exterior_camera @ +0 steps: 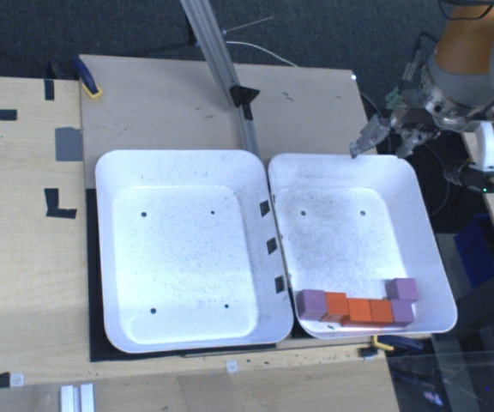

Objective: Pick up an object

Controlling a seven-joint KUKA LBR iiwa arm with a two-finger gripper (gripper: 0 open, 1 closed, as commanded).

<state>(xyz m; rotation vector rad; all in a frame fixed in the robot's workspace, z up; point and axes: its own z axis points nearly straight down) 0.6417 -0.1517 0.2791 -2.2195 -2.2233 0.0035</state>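
purple and orange blocks (pixel 358 305), right bin (pixel 427 221)

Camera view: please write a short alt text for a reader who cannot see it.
The gripper hovers open above the right bin's far rim, holding nothing. Purple and orange blocks lie along that bin's near edge; the left bin sits beside it.

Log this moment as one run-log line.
gripper: above right white bin's far rim, holding nothing | purple and orange blocks: clustered along near wall | phase: pre-grasp
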